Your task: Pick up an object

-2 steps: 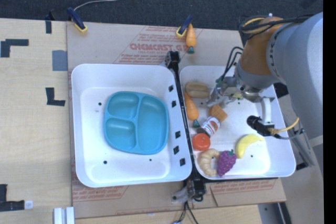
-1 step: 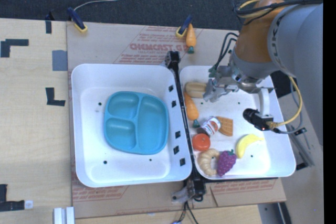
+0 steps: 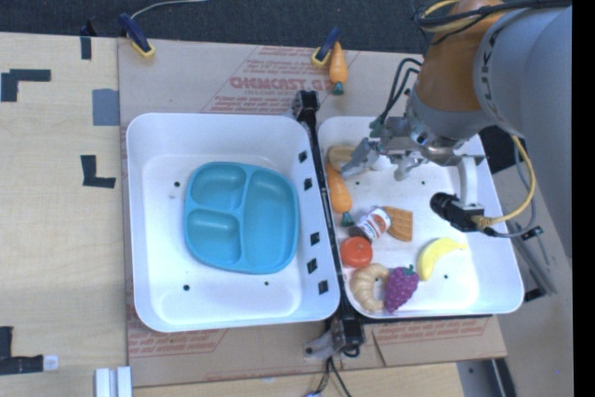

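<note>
My gripper [image 3: 383,165] hangs over the upper left part of the right bin [image 3: 493,293], its two grey fingers spread apart and nothing between them. Just left of it lie a pale bun-like item [image 3: 339,153] and an orange carrot [image 3: 340,193]. Further down the bin hold a small can with a red label [image 3: 374,224], a tan cracker [image 3: 400,222], a red tomato [image 3: 356,252], a yellow banana [image 3: 438,255], a croissant [image 3: 368,284] and purple grapes [image 3: 401,285].
The left bin [image 3: 149,153] holds a blue divided tray [image 3: 241,217]. Another carrot [image 3: 337,67] lies on the cardboard behind the bins. A black part [image 3: 454,210] of the arm hangs over the right bin's middle.
</note>
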Controlling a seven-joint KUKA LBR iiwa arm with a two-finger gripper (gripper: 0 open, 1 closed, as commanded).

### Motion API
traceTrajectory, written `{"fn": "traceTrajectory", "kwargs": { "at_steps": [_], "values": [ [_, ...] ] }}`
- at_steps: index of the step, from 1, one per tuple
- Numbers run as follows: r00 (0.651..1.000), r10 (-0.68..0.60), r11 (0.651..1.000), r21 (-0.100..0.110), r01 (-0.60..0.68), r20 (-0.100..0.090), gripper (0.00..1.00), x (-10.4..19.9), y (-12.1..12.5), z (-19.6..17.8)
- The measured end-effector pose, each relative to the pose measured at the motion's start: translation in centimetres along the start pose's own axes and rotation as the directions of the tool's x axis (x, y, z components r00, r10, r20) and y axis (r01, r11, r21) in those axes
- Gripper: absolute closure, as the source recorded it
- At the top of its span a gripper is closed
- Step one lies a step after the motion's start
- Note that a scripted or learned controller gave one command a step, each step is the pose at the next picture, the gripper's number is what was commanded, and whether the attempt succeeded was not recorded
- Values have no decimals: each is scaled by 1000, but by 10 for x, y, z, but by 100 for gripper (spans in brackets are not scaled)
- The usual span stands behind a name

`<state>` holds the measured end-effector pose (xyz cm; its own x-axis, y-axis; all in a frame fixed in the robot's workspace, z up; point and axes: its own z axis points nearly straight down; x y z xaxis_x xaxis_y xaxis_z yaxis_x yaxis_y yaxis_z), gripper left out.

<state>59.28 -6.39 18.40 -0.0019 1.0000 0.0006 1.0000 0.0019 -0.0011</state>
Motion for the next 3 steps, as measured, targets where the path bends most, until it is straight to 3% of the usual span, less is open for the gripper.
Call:
{"fn": "traceTrajectory", "kwargs": {
  "at_steps": [1, 2, 3],
  "values": [
    [1000, 2, 1000, 1, -2, 2, 0, -57, -21, 53],
    [1000, 2, 1000, -3, -2, 1, 0, -93, -47, 98],
    [1000, 2, 1000, -6, -2, 3, 100, -94, -46, 88]
  ]
}}
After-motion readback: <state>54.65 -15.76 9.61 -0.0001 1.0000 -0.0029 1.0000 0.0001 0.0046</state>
